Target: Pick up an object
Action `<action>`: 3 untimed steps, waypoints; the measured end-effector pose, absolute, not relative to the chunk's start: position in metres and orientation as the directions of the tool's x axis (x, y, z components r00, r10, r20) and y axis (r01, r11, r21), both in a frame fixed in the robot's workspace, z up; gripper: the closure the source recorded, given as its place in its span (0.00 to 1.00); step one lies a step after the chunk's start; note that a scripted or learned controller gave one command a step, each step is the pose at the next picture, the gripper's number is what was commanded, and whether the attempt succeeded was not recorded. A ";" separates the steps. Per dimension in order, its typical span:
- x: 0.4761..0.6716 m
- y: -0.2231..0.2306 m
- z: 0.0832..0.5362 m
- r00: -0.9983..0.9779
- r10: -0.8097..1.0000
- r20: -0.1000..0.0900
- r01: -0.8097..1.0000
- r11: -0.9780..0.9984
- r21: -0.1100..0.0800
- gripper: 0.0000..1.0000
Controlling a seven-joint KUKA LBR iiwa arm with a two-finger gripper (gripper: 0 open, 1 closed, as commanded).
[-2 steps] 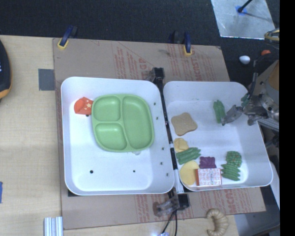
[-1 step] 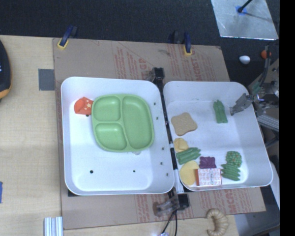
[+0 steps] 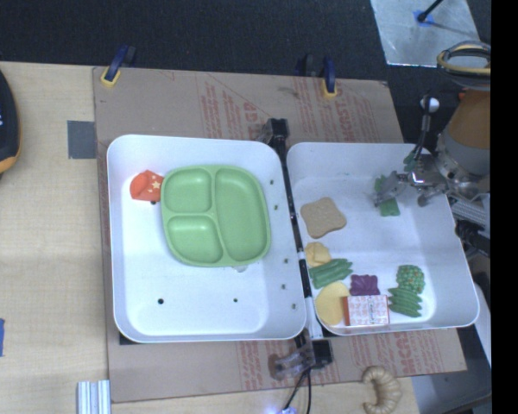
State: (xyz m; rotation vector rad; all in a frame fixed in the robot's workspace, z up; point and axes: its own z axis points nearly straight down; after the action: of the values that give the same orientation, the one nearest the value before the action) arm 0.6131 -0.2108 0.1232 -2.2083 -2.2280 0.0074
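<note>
Green piece sits just under the claw, grip unclear.

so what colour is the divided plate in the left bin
Light green; the divided plate shows best in the camera view.

I can make out red printing on the cardboard sheet under both bins, running in slanted strips along its far edge and again on its near edge, but the letters are too blurred for me to read any word. The red item at the left bin's far-left corner carries a small yellow star mark. The red-and-white packet at the right bin's near edge has printing I cannot resolve. Nothing else legible.
</note>
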 end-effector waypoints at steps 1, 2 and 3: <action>0.635 -0.212 0.100 -0.007 1.000 -0.002 1.000 0.007 -0.002 0.00; 0.635 -0.213 0.113 -0.009 1.000 -0.003 1.000 0.009 -0.001 1.00; 0.658 -0.212 0.156 -0.005 1.000 -0.002 1.000 0.005 0.004 1.00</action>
State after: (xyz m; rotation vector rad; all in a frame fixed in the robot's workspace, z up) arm 0.6580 -0.2122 0.1558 -2.2188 -2.2294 -0.0022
